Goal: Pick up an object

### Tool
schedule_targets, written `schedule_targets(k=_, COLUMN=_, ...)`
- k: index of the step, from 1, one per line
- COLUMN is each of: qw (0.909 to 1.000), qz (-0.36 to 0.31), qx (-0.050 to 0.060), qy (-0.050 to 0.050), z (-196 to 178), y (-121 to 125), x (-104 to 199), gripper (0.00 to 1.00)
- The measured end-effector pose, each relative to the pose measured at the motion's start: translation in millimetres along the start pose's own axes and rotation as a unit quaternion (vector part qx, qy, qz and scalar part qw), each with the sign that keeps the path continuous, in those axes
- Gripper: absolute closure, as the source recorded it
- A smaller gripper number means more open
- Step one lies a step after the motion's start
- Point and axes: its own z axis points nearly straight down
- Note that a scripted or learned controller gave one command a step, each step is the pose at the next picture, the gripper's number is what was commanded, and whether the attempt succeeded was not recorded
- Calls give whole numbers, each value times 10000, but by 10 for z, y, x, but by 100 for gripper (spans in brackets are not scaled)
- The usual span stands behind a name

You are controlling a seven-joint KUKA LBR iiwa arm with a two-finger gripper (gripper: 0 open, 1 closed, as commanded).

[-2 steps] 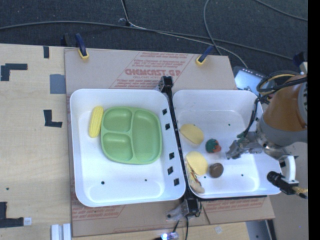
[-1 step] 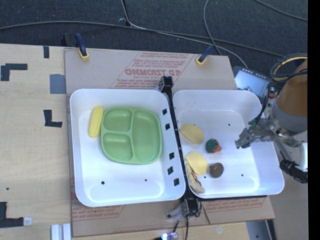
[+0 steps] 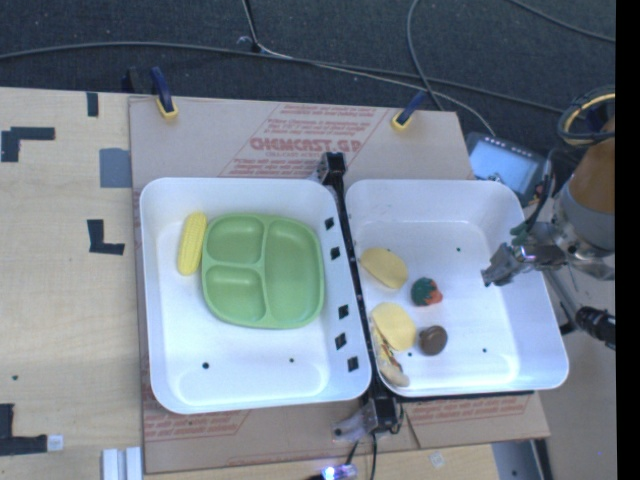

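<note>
The pincer [image 3: 497, 271] hangs over the right wall of the right bin [image 3: 450, 203], at the end of the grey arm [image 3: 590, 213] that comes in from the right. Whether it is released or clenched I cannot tell; nothing can be made out in its grip.

Taking the right bin as the landmark: five small things lie in its left half, all well apart from the pincer. Nearest the pincer is the red and green ball [image 3: 426, 291], about mid-bin and to the pincer's left, slightly lower in the view. Below that ball sits a brown lump [image 3: 432, 340], near the bin's front. A yellow piece [image 3: 384, 267] lies by the bin's left wall, level with the pincer. A second yellow piece [image 3: 394, 326] lies farther toward the front, also by the left wall, and a pale, streaked thing [image 3: 391, 365] touches its lower edge, close to the bin's front left corner.

Just beside the right bin, sharing its left wall, stands the left bin [image 3: 240, 388]. In it lies a green tray [image 3: 264, 270] with compartments, and a yellow corn cob [image 3: 191, 243] rests just beside the tray's left edge.

Both bins sit on a cardboard sheet [image 3: 300, 133] on the wooden surface [image 3: 60, 308].
</note>
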Motion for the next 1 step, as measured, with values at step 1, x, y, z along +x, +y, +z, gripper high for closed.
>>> schedule_targets(k=1, qw=10000, qz=-22, qx=16, qy=11, z=70, y=111, x=542, gripper=100)
